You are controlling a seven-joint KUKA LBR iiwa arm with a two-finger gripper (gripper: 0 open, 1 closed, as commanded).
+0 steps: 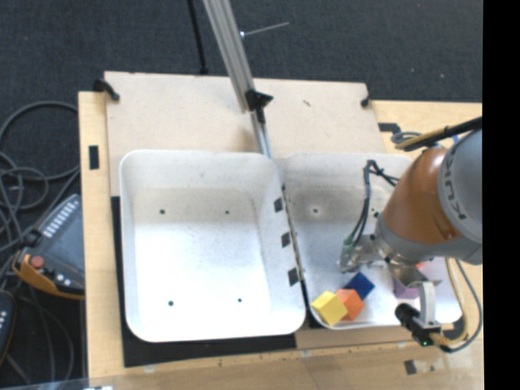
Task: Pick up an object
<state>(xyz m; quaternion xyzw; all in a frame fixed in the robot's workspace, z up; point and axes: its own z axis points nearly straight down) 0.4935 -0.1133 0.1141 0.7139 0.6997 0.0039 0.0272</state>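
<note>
In the right bin (325, 187), near its front edge, lie a yellow block (329, 308), an orange block (350, 301) and a blue block (359, 284), close together. A purple object (405, 289) peeks out just right of them, partly hidden by the arm. The arm's orange wrist (416, 204) hangs over the right half of this bin. The gripper (363, 259) points down just above and behind the blue block; the arm's body covers much of it.
The left bin (138, 218) sits beside the right one, with a dividing wall (286, 234) between them. A slanted metal pole (231, 47) rises from the back of the bench. Cables and a pendant lie on the floor at left.
</note>
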